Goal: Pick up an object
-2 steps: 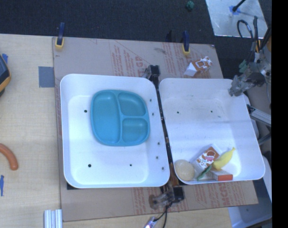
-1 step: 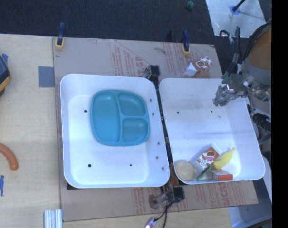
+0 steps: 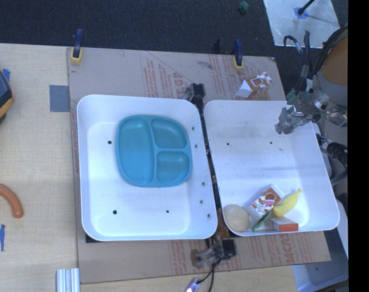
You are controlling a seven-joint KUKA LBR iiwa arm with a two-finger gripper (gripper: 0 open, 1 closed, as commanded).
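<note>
White bins [image 3: 87,163]: one blue tray [image 3: 154,151], one banana [image 3: 286,203].

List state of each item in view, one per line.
tool: over right bin's far right corner, nothing seen in it
blue divided plate: flat, right way up, in left bin
small packet, banana, round disc: clustered at right bin near edge
sausage: lying on bench, outside bins

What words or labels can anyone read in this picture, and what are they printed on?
None can be read.
Red print on the cardboard sheet under the bins: too blurred.
Carton in the right bin: label too small.
Packet behind that bin: print too small.
</note>
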